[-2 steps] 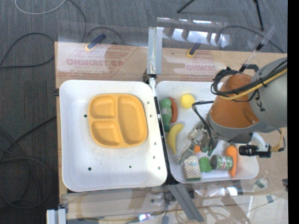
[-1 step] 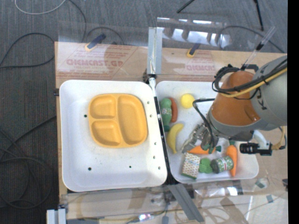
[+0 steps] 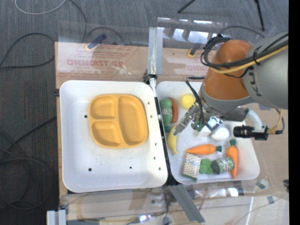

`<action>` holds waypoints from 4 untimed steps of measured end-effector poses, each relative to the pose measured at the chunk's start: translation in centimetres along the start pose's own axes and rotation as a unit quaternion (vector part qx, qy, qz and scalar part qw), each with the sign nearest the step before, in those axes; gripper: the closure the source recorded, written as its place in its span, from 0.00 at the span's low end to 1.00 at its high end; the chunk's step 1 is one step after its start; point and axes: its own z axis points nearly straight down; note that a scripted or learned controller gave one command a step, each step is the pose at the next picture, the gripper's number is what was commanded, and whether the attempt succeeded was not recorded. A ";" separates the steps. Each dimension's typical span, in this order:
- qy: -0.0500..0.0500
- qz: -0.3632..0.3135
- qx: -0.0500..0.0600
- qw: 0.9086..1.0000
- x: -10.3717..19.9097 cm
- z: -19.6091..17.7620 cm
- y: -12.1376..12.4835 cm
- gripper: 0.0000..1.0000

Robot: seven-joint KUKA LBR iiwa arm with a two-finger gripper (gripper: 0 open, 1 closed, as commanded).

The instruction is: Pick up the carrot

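End effector [image 3: 190,121] above right bin [image 3: 251,172], near carrot [image 3: 202,149].

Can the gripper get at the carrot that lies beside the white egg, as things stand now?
Probably yes. The gripper hangs over the right bin, just up-left of that carrot, whose top is uncovered. The egg and a second carrot lie close, so space is tight.

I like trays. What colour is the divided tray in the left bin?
Yellow-orange divided plastic tray, seen in the camera view.
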 end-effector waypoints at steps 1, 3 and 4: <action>0.000 0.000 0.000 1.000 0.0 0.0 0.0 0.00; -0.001 -0.034 -0.006 0.999 -4.7 8.9 -9.4 0.00; -0.003 -0.034 -0.007 0.999 -4.8 7.9 -9.2 1.00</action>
